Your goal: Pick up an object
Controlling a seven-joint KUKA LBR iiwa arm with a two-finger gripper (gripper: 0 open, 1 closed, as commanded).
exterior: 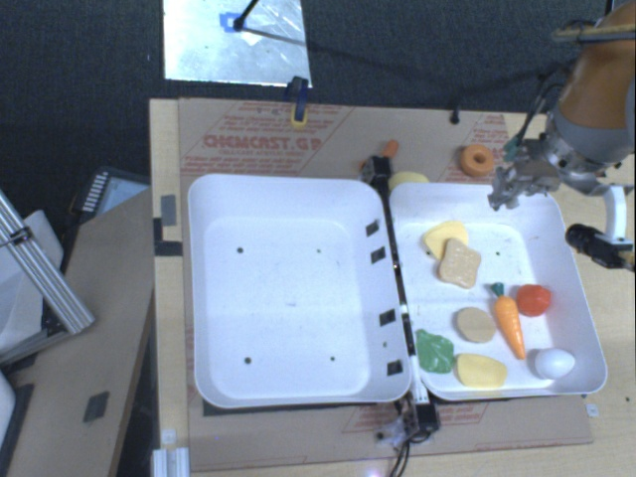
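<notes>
Overhead, the grey two-finger gripper hovers at the right white bin's far edge, finger spacing unreadable; the orange plastic carrot lies unpicked.

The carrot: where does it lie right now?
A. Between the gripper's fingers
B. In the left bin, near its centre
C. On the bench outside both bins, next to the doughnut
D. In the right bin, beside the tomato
D. The carrot lies on the floor of the right bin, just left of the red tomato; the gripper is up at that bin's far edge, well away from it.
</notes>
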